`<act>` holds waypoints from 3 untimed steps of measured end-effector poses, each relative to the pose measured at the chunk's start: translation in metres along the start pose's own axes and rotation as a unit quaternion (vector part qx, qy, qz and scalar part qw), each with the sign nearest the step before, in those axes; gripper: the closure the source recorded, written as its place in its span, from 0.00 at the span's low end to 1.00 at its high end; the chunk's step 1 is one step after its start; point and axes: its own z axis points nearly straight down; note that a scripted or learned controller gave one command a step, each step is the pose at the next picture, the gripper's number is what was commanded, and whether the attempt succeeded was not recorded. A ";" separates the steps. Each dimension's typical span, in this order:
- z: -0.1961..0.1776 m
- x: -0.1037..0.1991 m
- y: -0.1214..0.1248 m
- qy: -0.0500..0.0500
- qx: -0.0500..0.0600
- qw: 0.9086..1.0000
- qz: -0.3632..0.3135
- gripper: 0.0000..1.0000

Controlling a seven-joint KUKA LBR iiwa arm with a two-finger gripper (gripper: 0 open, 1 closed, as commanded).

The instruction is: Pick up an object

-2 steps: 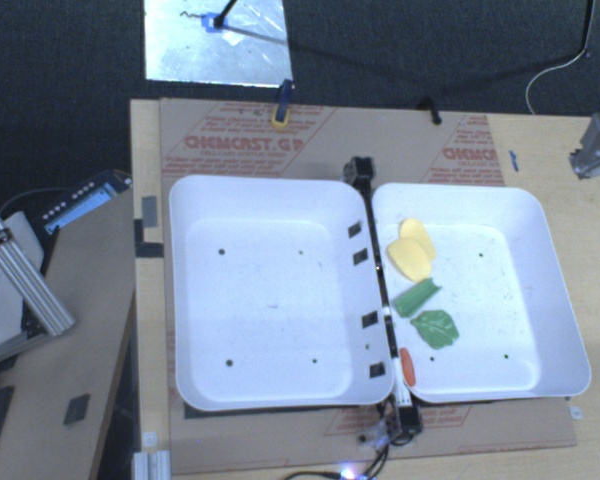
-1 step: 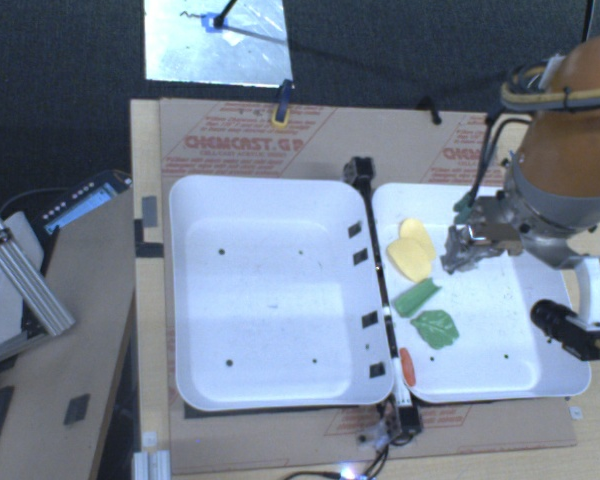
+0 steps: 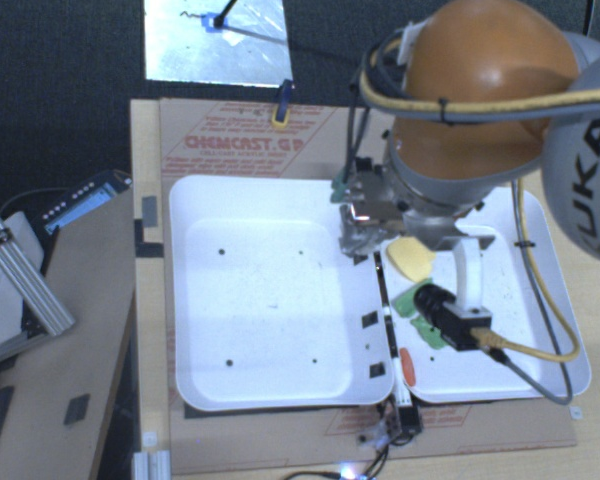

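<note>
**White Bins: Gripper and Object Positions**

Brown cardboard with red lettering is laid under two white bins. The left bin is seen at the left of the cardboard, and small dark marks are spread over its floor. The right bin is set against it, with the two rims touching along the middle line. The gripper is positioned over this shared edge, toward the far end, at the left side of the right bin. Whether the gripper is open or closed cannot be told. Three objects are located in the right bin. A yellow piece is lying just right of the gripper. A green piece is placed near it, on the near side, partly covered by robot hardware. An orange piece is found nearer still, just beside the bin's left wall. The grey arm, with its orange band, is extended from the right over the far part of the right bin.
</note>
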 end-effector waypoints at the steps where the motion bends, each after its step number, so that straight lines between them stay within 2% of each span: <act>1: -0.151 -0.005 0.002 0.000 -0.007 1.000 0.007 1.00; 2: -0.162 0.022 0.002 -0.002 0.001 1.000 0.007 1.00; 3: -0.161 -0.010 0.118 -0.003 -0.001 1.000 0.011 1.00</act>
